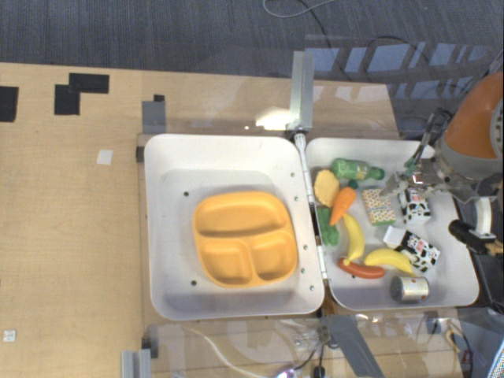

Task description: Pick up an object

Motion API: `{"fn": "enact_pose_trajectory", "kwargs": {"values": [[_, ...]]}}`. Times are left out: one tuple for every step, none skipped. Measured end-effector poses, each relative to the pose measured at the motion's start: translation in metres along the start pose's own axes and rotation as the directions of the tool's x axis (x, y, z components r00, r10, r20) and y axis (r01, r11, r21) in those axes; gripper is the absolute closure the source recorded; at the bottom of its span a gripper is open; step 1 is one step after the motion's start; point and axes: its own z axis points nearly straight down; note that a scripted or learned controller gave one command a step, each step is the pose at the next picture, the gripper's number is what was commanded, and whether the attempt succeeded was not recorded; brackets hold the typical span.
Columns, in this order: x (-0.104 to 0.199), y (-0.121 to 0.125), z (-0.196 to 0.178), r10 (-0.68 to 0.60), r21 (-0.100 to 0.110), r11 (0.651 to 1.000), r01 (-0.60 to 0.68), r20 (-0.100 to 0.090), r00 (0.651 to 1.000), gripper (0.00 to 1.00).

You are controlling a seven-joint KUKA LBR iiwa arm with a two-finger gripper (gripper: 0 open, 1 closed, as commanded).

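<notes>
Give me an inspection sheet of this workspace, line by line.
Surface: wooden bench bearing two white bins side by side.
Job's things: right bin holds a carrot, two bananas, green bottle, metal can, red sausage and cow-patterned pieces.
Clutter: orange divided tray in the left bin; black markers on the bench.
Claw: claw over the right bin's far side; state unclear.
Cables: black cable on the floor.
Surroundings: grey carpet.
</notes>
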Motion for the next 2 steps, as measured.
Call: {"fn": "enact_pose_trajectory", "kwargs": {"values": [[-0.007,0.0,0.006,0.04,-0.01,0.999,-0.04,-0.005,0.999,0.0],[-0.013,0.005,-0.011,0.037,-0.029,0.999,-0.036,0.013,0.999,1.0]]}}
